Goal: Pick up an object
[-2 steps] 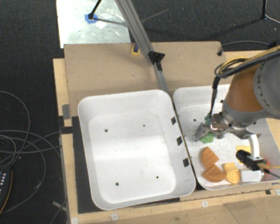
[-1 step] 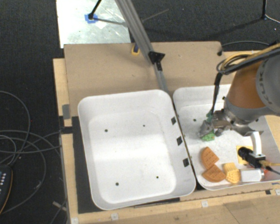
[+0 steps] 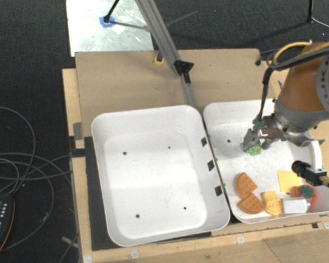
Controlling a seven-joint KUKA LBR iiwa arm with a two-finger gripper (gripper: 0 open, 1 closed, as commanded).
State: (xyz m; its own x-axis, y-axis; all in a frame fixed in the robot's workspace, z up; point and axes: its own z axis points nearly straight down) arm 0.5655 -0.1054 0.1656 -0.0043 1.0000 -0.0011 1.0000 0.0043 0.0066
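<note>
My gripper (image 3: 256, 139) is low in the right bin (image 3: 226, 120), near its middle. A small green object (image 3: 254, 148) lies right at the gripper's tip, touching or just under it; whether it is gripped is not visible. Toward the bin's front lie two orange wedge-shaped pieces (image 3: 246, 183) (image 3: 251, 204), a yellow waffle-like piece (image 3: 272, 203), a yellow slice (image 3: 288, 180), a white block (image 3: 295, 206) and a red and green item (image 3: 303, 191).
The left bin (image 3: 151, 174) sits beside the right one, joined by black clips (image 3: 211, 165). A slanted grey pole (image 3: 166, 40) crosses the bench behind the bins. The arm's grey and orange body (image 3: 309, 94) overhangs the right bin's right side.
</note>
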